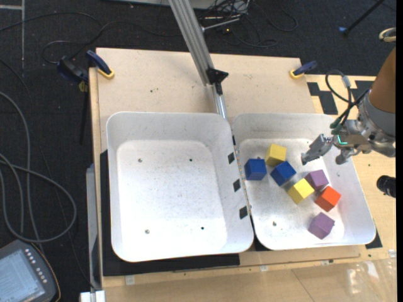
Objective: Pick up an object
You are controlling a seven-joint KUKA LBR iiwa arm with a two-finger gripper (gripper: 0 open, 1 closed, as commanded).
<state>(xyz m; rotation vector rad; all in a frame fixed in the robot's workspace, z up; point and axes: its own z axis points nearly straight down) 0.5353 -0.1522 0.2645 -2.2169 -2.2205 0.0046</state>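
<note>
In the right bin [359, 187], the gripper [328, 151] hung open and empty above the purple cube [318, 178], with yellow [301, 190], orange [327, 198] and blue cubes [283, 172] crowding close.

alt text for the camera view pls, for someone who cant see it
The gripper hangs open over the right bin, above seven coloured cubes, holding nothing. The left bin sits beside it on the bench.

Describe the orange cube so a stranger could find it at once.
Look in the right bin, where the cubes lie. Near its right side, below the gripper, sits the orange cube, between two purple cubes. It is the only orange one.
</note>
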